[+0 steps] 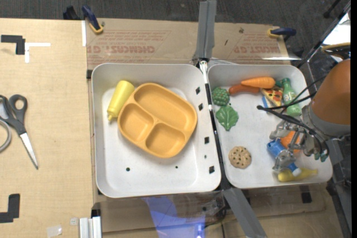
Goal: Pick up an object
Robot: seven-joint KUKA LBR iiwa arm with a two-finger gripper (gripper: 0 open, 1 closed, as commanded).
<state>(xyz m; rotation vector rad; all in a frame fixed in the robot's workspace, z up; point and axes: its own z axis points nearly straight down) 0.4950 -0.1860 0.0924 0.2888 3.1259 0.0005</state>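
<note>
**Hand low over the right bin's toys**

The hand [290,147] hangs low at the right bin's [254,178] right edge, above a blue toy [275,149] and a yellow piece [290,175], probably lining up a grasp. Whether it is apart or together, I cannot tell. A cookie [240,157] lies nearby.

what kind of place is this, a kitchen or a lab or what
Most likely a robot lab bench set up for grasping trials, not a kitchen. Two white bins sit clamped on cardboard, holding toy food such as a carrot and a cookie, and a gripper reaches into the right one.
</note>
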